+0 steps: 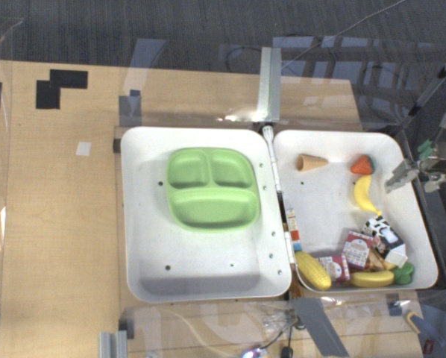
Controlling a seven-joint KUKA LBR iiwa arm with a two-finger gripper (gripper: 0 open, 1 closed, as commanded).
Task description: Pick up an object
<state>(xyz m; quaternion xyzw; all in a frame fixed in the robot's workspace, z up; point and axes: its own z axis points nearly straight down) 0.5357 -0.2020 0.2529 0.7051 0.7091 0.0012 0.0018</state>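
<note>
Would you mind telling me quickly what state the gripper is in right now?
Gripper: at the right bin's right edge, near the banana; whether it is open or closed cannot be told.

A green divided plate (211,188) is sitting in the left white bin (145,274) on a wooden bench (51,222). Black markings (59,86) are showing on the bench's far left corner.
</note>
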